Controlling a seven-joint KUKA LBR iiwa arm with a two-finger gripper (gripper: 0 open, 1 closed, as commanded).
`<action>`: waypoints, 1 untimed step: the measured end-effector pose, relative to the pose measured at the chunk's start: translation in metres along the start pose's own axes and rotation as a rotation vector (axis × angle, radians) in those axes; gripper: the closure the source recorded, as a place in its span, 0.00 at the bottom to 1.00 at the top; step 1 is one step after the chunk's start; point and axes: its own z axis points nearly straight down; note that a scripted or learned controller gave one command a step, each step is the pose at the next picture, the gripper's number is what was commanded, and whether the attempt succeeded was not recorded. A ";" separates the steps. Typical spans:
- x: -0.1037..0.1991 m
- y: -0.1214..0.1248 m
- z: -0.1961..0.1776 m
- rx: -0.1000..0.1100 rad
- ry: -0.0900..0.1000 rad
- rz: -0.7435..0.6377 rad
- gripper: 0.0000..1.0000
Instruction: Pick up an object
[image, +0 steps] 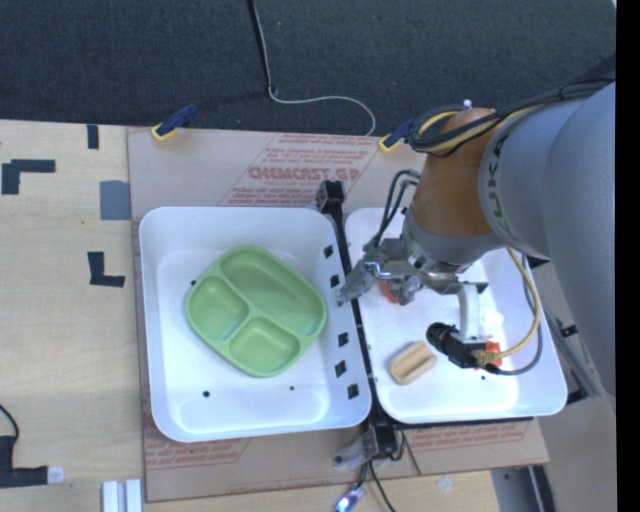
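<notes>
Camera view, looking down at a slant. We note 2 white bins side by side on a cardboard sheet (290, 170) with red print, which lies on the pale worktop (60, 200).

Left bin (160, 300): 1 green plate (256, 310) with 3 compartments lies flat near the middle, turned at an angle to the bin walls. It is well apart from the claw.

Right bin (530, 390): 1 tan block (411, 362) lies on the floor of the bin, toward the near left corner, close to the wall shared with the left bin. It rests on the bin and nothing grips it.

The arm (560, 170) comes in from the right, with its orange band (455, 190) above the wrist. The claw (382, 284) hangs over the left part of the right bin, just beside the dividing wall. It sits farther from us than the tan block and apart from it. We cannot tell whether the claw is open or closed, and we see nothing held in it.

Edges: 2 yellow clamps, 1 (172, 122) at the sheet's far left corner and 1 (395, 135) further right. A thin pale cable (300, 97) lies on the dark floor beyond.
</notes>
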 end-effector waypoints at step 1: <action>-0.042 0.001 -0.135 -0.025 -0.002 0.002 0.00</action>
